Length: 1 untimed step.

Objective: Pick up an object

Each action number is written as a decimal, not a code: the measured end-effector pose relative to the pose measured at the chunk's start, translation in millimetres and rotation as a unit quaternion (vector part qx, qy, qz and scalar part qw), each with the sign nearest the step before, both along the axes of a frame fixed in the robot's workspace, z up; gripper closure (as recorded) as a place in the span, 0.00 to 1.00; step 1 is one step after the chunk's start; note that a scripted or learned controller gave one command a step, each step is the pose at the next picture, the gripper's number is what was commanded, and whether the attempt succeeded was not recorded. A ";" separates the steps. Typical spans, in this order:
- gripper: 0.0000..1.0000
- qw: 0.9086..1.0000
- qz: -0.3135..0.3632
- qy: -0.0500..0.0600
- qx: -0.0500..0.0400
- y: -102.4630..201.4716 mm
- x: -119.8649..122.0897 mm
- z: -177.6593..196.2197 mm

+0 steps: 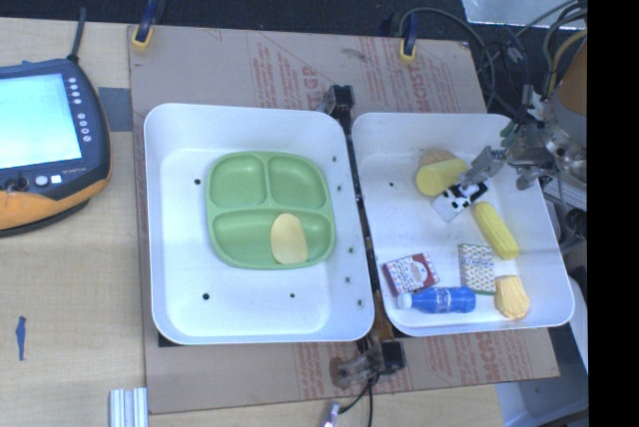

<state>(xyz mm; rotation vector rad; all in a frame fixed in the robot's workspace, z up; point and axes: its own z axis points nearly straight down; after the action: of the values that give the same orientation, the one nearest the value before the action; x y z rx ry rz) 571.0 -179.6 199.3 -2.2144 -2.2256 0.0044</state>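
You see the hand [481, 178] at the frame's right, over the right bin [379, 215]; I cannot tell its state. Crowding it: a yellow lemon [439, 177], a black-and-white toy [455, 202], and a corn cob [495, 228] lying diagonally, upper left to lower right.

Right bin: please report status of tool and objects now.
Tool low over right bin. Black-and-white object just beneath. Yellow piece and corn crowd it.

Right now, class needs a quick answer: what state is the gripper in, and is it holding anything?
Gripper: cannot be told; it hangs over the right bin beside the black-and-white object.
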 end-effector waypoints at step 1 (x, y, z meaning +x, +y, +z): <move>0.00 1.000 0.000 -0.001 0.000 2.7 71.0 -107.7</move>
<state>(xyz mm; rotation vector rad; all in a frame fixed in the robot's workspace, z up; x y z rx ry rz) 642.1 -177.0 91.6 -2.2138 -2.2270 0.0024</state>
